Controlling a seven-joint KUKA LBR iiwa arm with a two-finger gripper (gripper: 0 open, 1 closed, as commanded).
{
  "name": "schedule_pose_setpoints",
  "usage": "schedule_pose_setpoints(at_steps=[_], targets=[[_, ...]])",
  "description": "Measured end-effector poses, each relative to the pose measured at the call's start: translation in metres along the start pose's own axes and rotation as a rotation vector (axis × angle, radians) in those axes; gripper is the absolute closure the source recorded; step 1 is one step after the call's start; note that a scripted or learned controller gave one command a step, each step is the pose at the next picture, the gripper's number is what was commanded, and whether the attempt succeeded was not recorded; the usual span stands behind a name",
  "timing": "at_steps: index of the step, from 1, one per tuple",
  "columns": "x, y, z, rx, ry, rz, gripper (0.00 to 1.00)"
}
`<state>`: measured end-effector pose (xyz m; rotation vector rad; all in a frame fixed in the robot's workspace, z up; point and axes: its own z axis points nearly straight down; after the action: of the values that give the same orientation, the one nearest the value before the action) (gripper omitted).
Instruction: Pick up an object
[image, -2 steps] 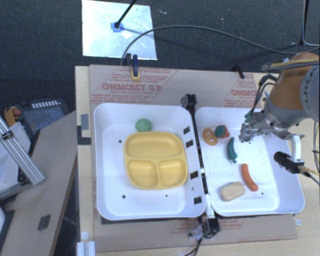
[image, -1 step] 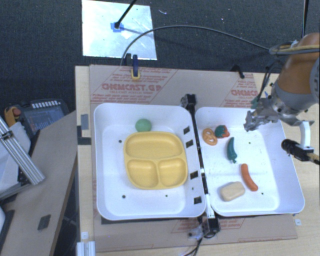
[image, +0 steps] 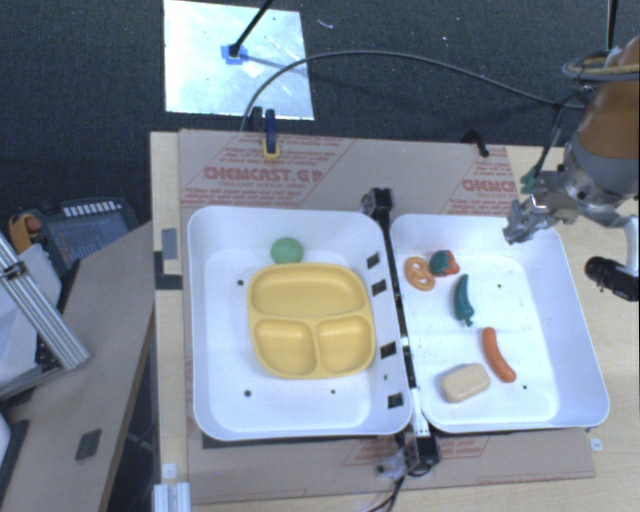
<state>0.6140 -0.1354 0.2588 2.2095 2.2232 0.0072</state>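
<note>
Glossy yellow tray (image: 306, 321) has three compartments; smooth green ball (image: 287, 250) beside.

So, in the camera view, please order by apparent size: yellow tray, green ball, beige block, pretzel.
1. yellow tray
2. beige block
3. green ball and pretzel: these look about alike, so I do not rank them.

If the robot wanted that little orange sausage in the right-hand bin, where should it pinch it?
Probably across its narrow middle, coming straight down from above. The sausage lies flat and slanted on the right bin floor, long and thin, so the fingers should close across its short width. There is free floor on both long sides; the tan block sits near its lower end.
</note>
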Motion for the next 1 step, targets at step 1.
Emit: schedule_pose_setpoints(at_steps=[1], targets=[[0.0463, 0.0151, 0.0014, 0.004, 0.002, -0.003, 1.0]])
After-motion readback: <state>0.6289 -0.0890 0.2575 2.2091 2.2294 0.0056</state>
